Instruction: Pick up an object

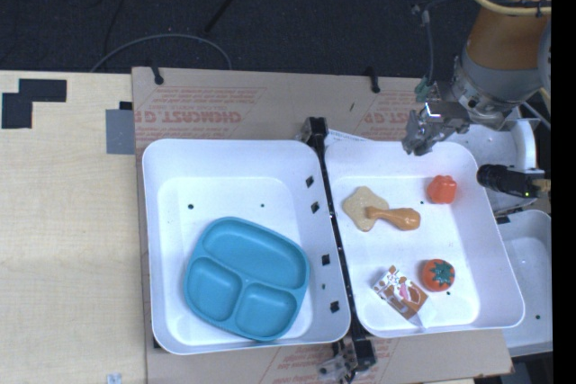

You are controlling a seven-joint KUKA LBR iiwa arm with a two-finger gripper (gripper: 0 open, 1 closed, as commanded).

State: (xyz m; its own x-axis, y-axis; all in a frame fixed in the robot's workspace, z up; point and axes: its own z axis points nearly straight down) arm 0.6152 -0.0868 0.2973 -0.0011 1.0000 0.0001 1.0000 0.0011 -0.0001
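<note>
Camera view, looking down at a slant on the counter (63, 220): two shallow white bins side by side on a cardboard sheet. Left bin (171, 159) holds a blue divided tray (245, 278), three compartments, lying flat toward the near side. Right bin (490, 283) holds four loose items: a tan-and-orange toy drumstick (380, 211) near the middle, lying on its side; a small orange-red block (441, 189) to its right, apart from it; a red tomato-like toy (437, 274) with a green top toward the near right; a small printed packet (400, 290) just beside that, tilted. Arm comes in from upper right, orange band above the wrist. Gripper (423, 139) sits over the far edge of the right bin, above and well apart from every item. Fingers dark and bunched; cannot tell how far apart they are. Nothing seen between them.
</note>
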